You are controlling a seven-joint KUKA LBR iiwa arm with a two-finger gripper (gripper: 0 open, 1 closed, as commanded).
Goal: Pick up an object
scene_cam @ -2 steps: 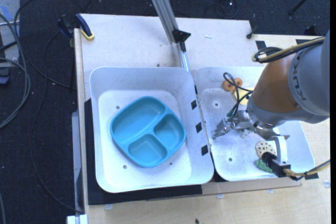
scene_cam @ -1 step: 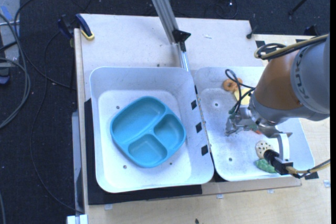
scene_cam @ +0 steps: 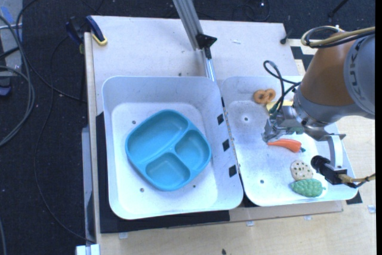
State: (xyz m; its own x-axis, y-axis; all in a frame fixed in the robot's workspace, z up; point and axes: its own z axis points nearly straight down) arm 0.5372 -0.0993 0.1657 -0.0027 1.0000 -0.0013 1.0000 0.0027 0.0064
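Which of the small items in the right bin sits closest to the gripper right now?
The orange carrot, lying just below the gripper. The pretzel sits farther up the bin; the cookie and green piece lie nearer the bottom edge.

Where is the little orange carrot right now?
The carrot lies in the right bin, just under the end effector, with the cookie and green toy nearer the camera.

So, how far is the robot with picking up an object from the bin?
Done: the arm has reached into the right bin, and its pincer is low beside the carrot. In hand: nothing visibly; the carrot lies on the bin floor. Left: gripping and lifting. The pretzel, cookie and green toy lie untouched, and the blue tray is in the left bin.
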